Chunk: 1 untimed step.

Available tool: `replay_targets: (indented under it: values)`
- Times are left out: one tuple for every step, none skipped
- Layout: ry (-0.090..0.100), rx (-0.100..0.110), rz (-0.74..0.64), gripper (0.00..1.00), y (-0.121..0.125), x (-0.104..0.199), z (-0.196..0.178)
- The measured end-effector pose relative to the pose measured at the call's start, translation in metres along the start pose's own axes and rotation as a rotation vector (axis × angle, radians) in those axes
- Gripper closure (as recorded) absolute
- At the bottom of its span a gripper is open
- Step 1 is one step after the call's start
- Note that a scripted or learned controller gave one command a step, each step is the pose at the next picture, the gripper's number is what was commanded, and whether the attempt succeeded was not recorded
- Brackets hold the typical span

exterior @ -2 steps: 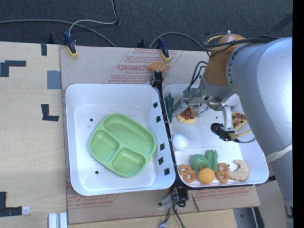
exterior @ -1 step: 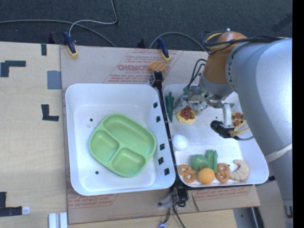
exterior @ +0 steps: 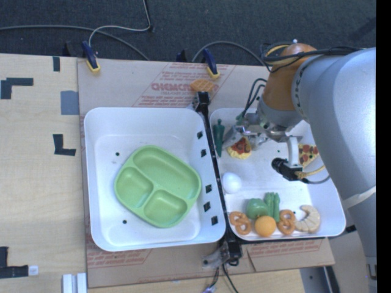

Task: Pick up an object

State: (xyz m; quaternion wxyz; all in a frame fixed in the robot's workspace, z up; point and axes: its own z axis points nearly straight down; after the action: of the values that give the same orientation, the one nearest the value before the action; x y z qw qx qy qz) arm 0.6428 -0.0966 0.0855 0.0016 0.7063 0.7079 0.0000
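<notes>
My gripper (exterior: 249, 133) hangs low over the back left part of the right bin (exterior: 327, 194), reaching in under the grey arm. Directly beneath its tip lies a small yellow and red toy food piece (exterior: 239, 149); whether the gripper touches it is not clear. A dark green toy vegetable (exterior: 219, 137) stands just to the left, against the bin's wall. A white egg (exterior: 232, 182) lies nearer the front.
Along the right bin's front edge sit two pretzels (exterior: 240, 223) (exterior: 286, 222), an orange (exterior: 265, 226), a green pepper (exterior: 256, 207) and a croissant (exterior: 309, 218). A pizza slice (exterior: 308, 154) lies by the arm. The left bin (exterior: 98, 163) holds a green divided plate (exterior: 157, 186).
</notes>
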Motion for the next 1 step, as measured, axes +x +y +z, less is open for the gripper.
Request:
replay_targets:
  values:
    - [0.000,0.007,0.000,1.00,-0.0008,-0.0005,-0.0107]
